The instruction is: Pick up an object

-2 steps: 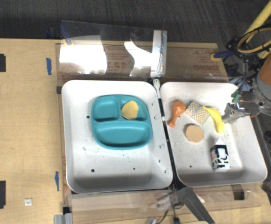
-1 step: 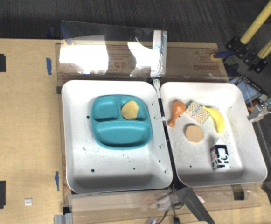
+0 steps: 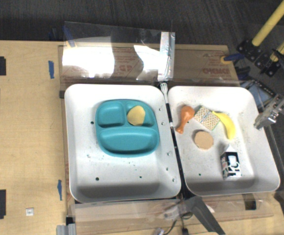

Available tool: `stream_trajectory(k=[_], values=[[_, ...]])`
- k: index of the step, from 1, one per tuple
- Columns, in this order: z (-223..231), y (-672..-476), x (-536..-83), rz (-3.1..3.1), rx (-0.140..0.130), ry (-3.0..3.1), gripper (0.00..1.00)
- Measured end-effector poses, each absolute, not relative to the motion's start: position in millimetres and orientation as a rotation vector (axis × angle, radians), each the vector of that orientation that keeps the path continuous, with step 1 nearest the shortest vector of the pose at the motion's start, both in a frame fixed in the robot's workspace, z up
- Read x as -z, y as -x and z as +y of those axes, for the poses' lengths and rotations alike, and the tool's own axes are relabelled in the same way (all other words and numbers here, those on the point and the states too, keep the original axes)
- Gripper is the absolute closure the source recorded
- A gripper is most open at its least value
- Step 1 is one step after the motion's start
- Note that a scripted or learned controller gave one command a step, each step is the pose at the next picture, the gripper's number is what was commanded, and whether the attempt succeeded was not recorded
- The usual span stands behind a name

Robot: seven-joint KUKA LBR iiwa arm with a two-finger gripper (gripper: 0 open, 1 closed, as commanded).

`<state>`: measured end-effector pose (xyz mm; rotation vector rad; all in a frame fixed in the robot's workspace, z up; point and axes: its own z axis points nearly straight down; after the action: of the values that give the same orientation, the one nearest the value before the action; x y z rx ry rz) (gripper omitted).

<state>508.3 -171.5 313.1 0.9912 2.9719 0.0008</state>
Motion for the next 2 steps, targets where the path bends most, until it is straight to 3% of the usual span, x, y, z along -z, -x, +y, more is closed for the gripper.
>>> stream_trajectory(k=[1,2], values=[[-224.0,-511.9,-368.6,3.085,0.004,-0.534,1.0],[-199.3,-510.6,-337.4,3.081,-0.002,-0.603,1.0]])
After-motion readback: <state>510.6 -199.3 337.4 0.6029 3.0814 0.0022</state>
